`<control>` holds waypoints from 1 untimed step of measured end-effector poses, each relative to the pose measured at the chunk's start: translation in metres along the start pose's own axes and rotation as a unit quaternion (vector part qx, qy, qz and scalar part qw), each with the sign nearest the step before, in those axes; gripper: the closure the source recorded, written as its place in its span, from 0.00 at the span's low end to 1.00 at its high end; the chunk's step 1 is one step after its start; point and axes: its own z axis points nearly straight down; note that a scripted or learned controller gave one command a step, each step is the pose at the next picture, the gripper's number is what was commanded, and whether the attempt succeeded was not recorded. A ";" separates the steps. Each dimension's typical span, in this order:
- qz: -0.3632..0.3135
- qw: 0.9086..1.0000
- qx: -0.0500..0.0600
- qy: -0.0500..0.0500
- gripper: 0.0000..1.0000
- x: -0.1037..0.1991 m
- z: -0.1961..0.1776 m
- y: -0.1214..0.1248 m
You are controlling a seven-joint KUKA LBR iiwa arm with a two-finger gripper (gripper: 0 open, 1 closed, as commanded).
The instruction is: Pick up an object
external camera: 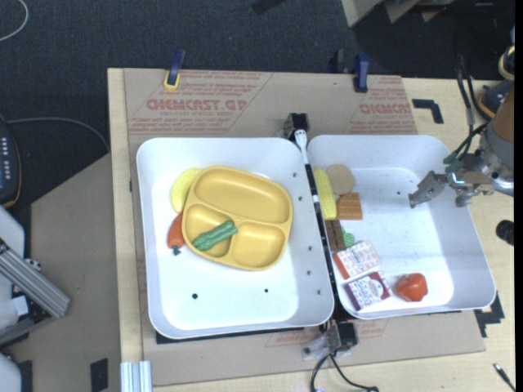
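Yellow tray [245, 188], green pepper [214, 234], red tomato [412, 287].

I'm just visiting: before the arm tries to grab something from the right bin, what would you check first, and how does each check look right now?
1. Gripper carries nothing already: ok, nothing between its fingers.
2. Gripper is over the right bin: ok, near the bin's far right side.
3. Red tomato-like toy has free space around it: ok, the packets lie apart.
4. Corn is easy to grab: not ok, it lies against the bin's left wall.
5. Gripper height above the bin floor: cannot tell.
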 end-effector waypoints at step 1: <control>-0.002 1.000 -0.007 -0.002 0.00 0.000 -0.008 0.003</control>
